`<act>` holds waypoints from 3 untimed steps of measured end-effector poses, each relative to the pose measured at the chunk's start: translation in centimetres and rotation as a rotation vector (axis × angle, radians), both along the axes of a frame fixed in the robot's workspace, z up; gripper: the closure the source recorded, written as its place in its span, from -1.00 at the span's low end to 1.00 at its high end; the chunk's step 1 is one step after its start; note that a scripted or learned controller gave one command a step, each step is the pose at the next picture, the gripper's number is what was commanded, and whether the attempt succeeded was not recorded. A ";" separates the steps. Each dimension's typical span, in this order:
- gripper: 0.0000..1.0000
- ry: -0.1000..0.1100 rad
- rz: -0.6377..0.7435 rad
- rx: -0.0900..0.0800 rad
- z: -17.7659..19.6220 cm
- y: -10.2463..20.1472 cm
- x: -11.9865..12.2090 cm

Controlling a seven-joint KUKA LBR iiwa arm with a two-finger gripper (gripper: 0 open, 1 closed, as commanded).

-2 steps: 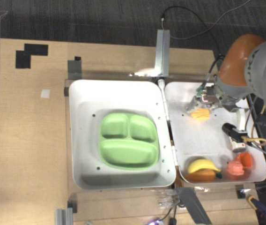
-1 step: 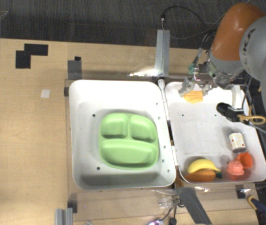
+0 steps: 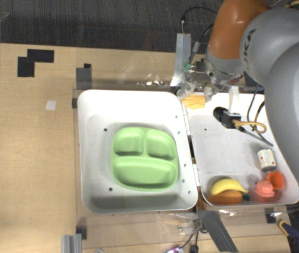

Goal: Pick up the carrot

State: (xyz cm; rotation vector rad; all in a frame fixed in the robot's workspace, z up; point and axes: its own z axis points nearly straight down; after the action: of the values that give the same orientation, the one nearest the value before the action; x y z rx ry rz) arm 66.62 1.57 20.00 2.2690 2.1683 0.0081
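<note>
The left white bin (image 3: pixel 89 141) holds a green three-compartment plate (image 3: pixel 144 159), lying flat near its middle. At the far left corner of the right white bin (image 3: pixel 218 152) the gripper (image 3: pixel 198 87) hangs low over a small yellow ridged piece (image 3: pixel 194 102), perhaps a toy food. The wrist hides so much that I cannot tell whether the gripper is released or clenched.

The carrot (image 3: pixel 226 197) lies well apart from it, along the near wall of the right bin. It is orange with a green end pointing right, and a banana (image 3: pixel 227 185) lies against its far side. Further right are a pink toy (image 3: pixel 264 190), a small pale cylinder (image 3: pixel 266 159) beyond that, and an orange toy (image 3: pixel 277 179) by the right wall.
</note>
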 end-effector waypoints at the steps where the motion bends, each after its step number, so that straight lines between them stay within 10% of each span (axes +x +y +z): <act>1: 1.00 -0.001 0.152 -0.001 5.0 0.4 -2.1; 2: 1.00 0.001 0.479 -0.002 3.1 4.4 -7.9; 3: 1.00 0.002 0.503 -0.002 -1.2 4.2 -10.5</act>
State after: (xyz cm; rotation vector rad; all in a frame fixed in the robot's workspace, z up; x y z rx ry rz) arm 56.12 5.75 18.80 1.6591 2.6652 0.0043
